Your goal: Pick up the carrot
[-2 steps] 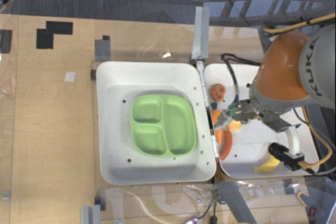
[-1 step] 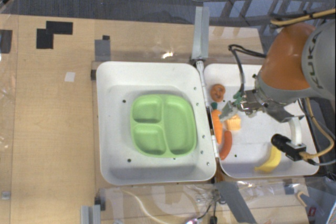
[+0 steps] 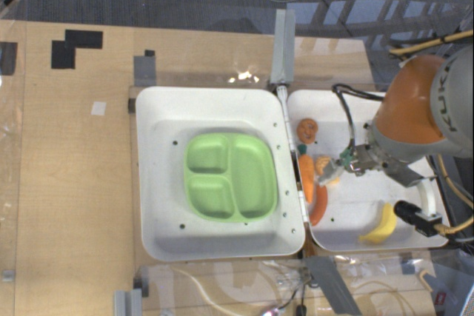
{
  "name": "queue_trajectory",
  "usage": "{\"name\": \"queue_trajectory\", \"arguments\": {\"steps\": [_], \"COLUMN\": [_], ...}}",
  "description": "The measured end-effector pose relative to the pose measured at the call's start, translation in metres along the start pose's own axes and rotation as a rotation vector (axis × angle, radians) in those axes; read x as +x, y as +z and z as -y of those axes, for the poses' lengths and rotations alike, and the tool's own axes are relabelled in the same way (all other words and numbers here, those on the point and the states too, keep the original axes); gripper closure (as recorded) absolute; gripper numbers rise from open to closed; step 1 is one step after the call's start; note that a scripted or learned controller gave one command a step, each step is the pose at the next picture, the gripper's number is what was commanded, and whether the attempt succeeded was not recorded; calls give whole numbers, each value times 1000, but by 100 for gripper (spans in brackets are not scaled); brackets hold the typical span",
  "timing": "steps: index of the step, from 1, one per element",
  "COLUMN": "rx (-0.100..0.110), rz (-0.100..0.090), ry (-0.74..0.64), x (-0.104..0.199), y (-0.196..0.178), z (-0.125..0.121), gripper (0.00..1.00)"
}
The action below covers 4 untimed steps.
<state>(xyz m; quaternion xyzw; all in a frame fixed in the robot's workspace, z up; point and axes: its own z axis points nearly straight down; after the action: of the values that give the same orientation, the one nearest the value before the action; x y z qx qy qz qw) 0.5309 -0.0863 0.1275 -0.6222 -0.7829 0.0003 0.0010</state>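
1. Two white bins side by side: left bin [image 3: 155,181] holds a green divided plate [image 3: 231,175], sitting flat in the middle
2. Right bin [image 3: 370,229] holds the carrot [image 3: 305,175], lying lengthwise along the bin's left wall, just beside the divider between bins
3. A red-orange piece [image 3: 319,205] lies touching or just beside the carrot's lower end; can't tell which
4. Round brownish item [image 3: 307,129] sits above the carrot, near the same wall, apart from it
5. Banana [image 3: 379,226] in the lower right part of the right bin, well apart from the carrot
6. Arm [image 3: 415,111] comes in from the right, orange band over the right bin
7. Gripper [image 3: 333,168] is low over the right bin, just right of the carrot; a small pale-orange object sits at the tips
8. Finger state: can't tell, tips too small and blurred; carrot not visibly between them
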Motion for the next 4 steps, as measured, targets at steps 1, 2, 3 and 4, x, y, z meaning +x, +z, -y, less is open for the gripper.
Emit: {"name": "queue_trajectory", "arguments": {"steps": [1,2,3,4], "rx": [-13,-18,-7,-3], "rz": [10,7,3,2], "ry": [-243,-246,-344,-349], "x": [-18,-14,25,44], "y": [37,28,-57,-56], "z": [-26,-30,-119,-119], "gripper": [0,100,100,100]}}
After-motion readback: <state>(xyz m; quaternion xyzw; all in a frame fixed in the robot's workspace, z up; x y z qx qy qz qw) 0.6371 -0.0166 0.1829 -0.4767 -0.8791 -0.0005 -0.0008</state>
